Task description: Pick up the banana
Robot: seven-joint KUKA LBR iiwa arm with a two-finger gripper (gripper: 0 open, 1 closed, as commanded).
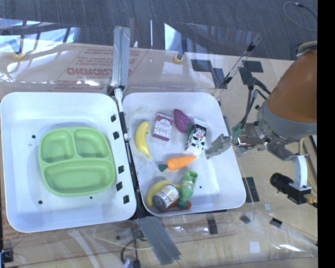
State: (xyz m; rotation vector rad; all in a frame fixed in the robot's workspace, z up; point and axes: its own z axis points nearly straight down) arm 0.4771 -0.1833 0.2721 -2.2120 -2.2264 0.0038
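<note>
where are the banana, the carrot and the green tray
banana (142, 139), camera view, middle of its curved body, right bin
carrot (182, 162), camera view, middle of the orange part, right bin
green tray (76, 177), camera view, floor of its largest compartment, left bin

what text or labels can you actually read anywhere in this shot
Red print on the clear sheet behind the bins: large mirrored letters, too blurred to read.
Red carton in the right bin: front label too small to read.
Black and white carton: pattern visible, no readable words.
Can: label blurred, unreadable.
Nothing else carries legible text.
</note>
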